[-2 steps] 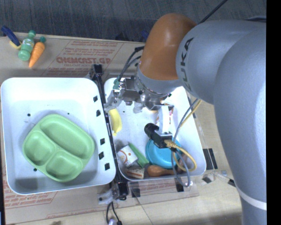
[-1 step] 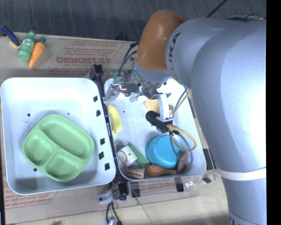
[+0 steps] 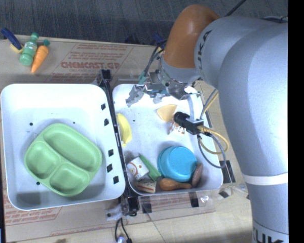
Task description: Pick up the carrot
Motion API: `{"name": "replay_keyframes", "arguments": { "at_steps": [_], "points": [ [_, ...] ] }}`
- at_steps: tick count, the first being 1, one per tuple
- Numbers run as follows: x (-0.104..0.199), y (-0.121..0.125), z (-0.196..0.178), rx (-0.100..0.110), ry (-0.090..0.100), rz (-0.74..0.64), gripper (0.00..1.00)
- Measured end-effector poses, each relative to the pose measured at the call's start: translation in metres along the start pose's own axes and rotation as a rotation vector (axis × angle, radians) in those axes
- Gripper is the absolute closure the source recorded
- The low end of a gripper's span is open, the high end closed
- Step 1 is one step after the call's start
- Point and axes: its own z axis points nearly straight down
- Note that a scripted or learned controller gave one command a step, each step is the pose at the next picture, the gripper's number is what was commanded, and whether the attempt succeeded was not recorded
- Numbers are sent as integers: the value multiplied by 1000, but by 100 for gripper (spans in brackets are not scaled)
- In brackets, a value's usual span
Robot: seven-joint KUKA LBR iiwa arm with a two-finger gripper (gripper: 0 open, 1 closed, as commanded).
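The carrot (image 3: 39, 58), orange with a green top, lies on the cardboard bench behind the left bin's far left corner, outside both bins. It rests right beside a green toy bottle (image 3: 28, 52). My gripper (image 3: 145, 95) hangs over the back edge of the right bin (image 3: 213, 151), far to the right of the carrot. Its fingers are spread open and nothing is between them.
The left bin (image 3: 20, 105) holds a green divided plate (image 3: 63, 158). In the right bin lie a yellow banana (image 3: 124, 128), a yellow wedge (image 3: 167, 112), a small box (image 3: 176, 128), a blue bowl (image 3: 177, 163) and several small food toys along the front wall.
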Motion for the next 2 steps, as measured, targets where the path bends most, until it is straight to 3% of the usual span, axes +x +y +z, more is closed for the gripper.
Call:
{"name": "replay_keyframes", "arguments": {
  "at_steps": [1,2],
  "points": [
    [-68,16,99,11,3,-17,0],
    [-64,-17,101,2,3,-537,0]
  ]
}}
